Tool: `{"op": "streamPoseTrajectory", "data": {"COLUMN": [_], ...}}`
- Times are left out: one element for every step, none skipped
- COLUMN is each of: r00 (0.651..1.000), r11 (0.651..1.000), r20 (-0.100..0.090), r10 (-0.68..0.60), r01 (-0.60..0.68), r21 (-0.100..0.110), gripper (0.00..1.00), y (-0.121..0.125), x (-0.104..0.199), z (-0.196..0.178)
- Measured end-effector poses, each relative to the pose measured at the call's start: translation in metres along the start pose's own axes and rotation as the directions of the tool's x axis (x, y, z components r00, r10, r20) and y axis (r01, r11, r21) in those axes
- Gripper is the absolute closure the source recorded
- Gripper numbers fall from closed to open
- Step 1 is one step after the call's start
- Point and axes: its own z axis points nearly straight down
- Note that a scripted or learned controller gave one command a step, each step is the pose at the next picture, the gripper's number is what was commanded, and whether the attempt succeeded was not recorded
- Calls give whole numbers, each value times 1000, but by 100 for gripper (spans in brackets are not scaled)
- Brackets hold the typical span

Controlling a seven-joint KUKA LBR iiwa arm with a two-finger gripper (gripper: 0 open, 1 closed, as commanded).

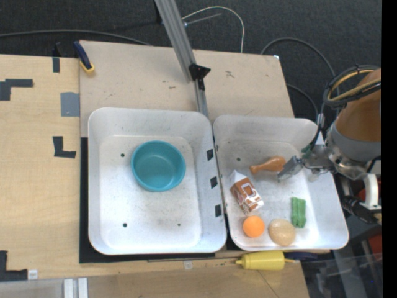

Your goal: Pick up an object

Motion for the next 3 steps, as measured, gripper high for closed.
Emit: {"op": "streamPoseTrajectory", "data": {"r00": [1000,1000,1000], "r11": [1000,1000,1000], "r20": [-1,2,0], "r10": [0,0,-1], "r01": [0,0,1], "r21": [1,-7,-6], "gripper": [0,0,100], "y": [-8,-7,-7], "x": [7,7,8], "z": [49,85,74]}}
